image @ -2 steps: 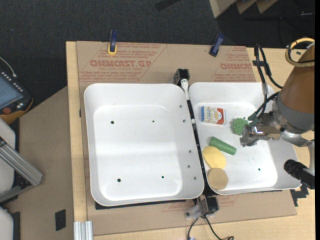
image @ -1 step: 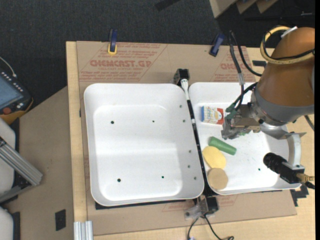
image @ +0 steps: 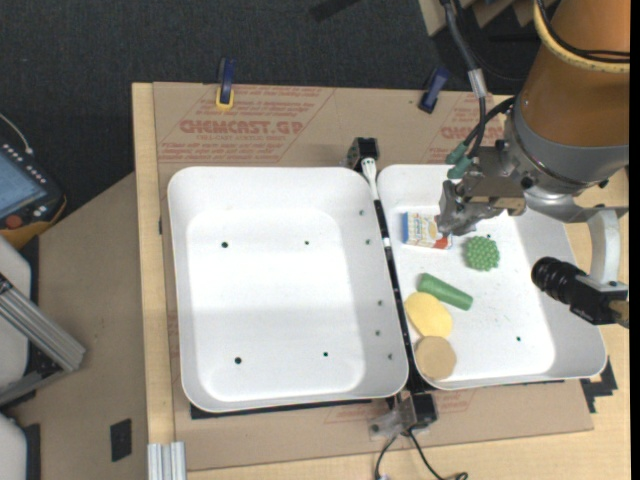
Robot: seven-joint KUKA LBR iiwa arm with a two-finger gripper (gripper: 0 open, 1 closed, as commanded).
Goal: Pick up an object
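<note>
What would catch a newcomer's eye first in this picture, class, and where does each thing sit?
First comes the big grey and orange arm at upper right, its hand low over a small box in the right bin. Next come that bin's bright items: a green bumpy ball, a green stick, and a yellow piece.

bins (image: 200, 298) white | ball (image: 481, 253) green (bumpy) | cylinder (image: 445, 292) green | disc (image: 428, 315) yellow
</note>
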